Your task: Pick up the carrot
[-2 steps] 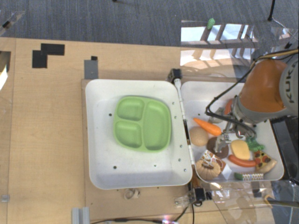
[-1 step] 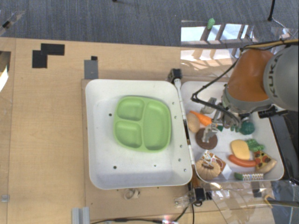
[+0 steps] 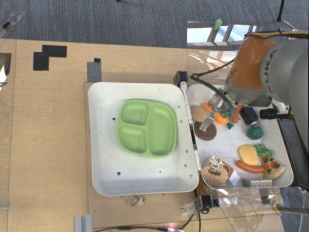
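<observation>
The gripper (image 3: 218,114) is sitting over the carrot (image 3: 218,115); jaw state cannot be told. A brown disc (image 3: 202,125) is lying just left. No legible writing.

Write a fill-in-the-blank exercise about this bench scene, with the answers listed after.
1. The green divided plate lies in the ____ bin.
2. The end effector hangs over the ____ bin.
3. The orange carrot lies right beside the ____ disc.
4. The plate has ____ compartments.

Answers: left; right; brown; three
</observation>
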Motion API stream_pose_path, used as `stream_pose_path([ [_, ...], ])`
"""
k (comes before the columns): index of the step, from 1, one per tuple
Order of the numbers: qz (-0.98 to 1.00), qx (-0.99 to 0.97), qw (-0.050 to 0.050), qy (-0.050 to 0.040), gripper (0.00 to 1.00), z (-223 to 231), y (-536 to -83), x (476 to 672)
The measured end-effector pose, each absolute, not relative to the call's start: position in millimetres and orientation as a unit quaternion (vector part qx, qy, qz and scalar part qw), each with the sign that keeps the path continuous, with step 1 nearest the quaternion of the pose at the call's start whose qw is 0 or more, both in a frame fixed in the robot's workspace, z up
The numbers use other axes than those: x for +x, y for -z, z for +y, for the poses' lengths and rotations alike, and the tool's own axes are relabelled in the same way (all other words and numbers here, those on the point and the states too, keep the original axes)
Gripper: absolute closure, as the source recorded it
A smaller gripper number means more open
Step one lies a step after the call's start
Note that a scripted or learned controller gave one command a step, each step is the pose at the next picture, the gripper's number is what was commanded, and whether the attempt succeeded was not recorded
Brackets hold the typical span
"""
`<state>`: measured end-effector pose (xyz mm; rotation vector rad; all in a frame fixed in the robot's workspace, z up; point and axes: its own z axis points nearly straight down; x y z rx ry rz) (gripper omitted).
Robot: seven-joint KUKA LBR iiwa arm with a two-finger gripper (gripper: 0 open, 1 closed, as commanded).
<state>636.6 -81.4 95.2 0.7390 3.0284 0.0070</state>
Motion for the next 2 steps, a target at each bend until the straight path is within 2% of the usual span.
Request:
stream_pose_path([
  [1,0.956,0.294,0.014,-0.0036,0.00,-90,-96,586.1],
  [2,0.957,0.290,0.020,-0.0048,1.00,-88,-110,590.6],
])
